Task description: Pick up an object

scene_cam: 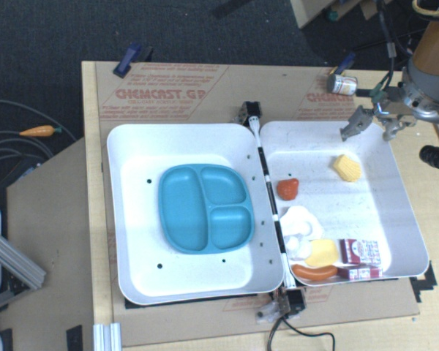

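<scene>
My gripper [372, 126] hangs over the far edge of the right bin [395, 196], its two fingers spread open with nothing between them. A yellow corn piece [347, 167] lies just below it, apart from the fingers. A red round toy [288, 189] sits near the bin's left wall. At the near left corner crowd a white toy [298, 229], a yellow piece [322, 252], an orange sausage [314, 273] and a red-and-white carton [361, 258].
The left bin [132, 159] holds a blue divided plate [205, 207]. A black clamp [250, 111] sits at the far end of the divider between the bins. An orange carrot toy [38, 131] lies off the bench at the left.
</scene>
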